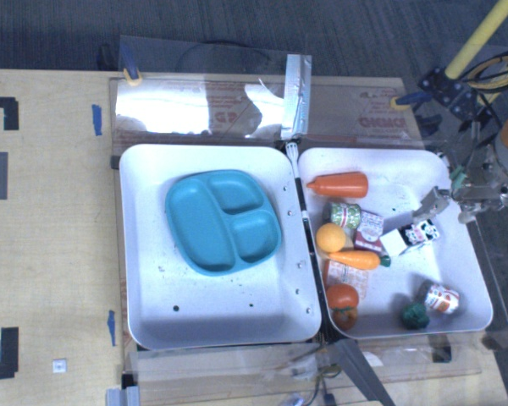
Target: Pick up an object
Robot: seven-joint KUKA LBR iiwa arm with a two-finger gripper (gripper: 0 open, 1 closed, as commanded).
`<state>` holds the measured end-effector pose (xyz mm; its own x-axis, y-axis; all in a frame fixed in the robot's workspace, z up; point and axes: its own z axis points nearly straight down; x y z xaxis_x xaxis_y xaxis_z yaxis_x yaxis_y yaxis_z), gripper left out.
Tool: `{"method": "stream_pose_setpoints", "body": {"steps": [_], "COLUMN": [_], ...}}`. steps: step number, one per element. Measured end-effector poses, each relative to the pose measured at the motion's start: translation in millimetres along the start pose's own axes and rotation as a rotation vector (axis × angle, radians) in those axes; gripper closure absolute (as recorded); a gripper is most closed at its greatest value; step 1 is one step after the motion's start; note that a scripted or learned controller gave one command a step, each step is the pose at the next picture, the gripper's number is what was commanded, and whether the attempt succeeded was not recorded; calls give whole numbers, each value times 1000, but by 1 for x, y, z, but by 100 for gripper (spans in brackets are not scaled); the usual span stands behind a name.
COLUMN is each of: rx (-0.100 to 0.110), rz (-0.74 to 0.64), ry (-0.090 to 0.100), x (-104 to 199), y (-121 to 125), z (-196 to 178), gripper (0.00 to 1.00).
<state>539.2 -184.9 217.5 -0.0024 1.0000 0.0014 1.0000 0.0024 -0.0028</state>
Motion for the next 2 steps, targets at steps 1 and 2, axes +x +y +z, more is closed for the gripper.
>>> {"method": "stream_pose_setpoints", "body": {"steps": [1, 2], "rx": [-24, -43], "rz": [-73, -263], "ry": [-10, 1], "x": [27, -8], "y": [28, 38], "z": [98, 110], "gripper": [0, 0]}}
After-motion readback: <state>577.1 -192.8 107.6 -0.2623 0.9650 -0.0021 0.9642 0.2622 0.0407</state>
